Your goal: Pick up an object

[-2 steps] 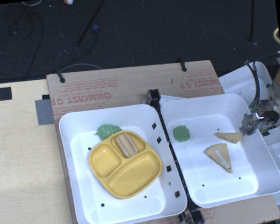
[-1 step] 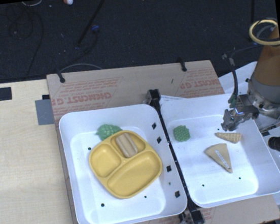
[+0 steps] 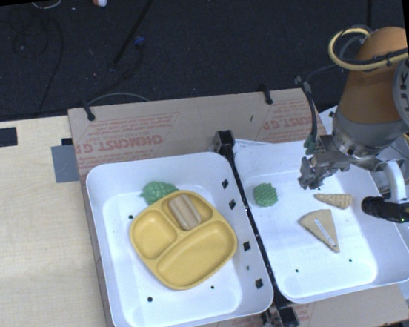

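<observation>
In the right bin (image 3: 309, 280) lie a green broccoli piece (image 3: 265, 194), a large tan wedge (image 3: 321, 227) and a smaller tan wedge (image 3: 334, 199). My gripper (image 3: 312, 175) hangs over the right bin's upper right part, just above and left of the small wedge and well right of the broccoli. Nothing shows between its fingers. The left bin (image 3: 125, 296) holds a yellow divided plate (image 3: 183, 238) with a tan bread-like piece (image 3: 186, 211) in one compartment, and a green leafy piece (image 3: 157, 191) behind the plate.
A black divider (image 3: 246, 221) runs between the two bins. Cardboard (image 3: 155, 132) lies under and behind them. The wooden bench top (image 3: 29, 249) stretches to the left.
</observation>
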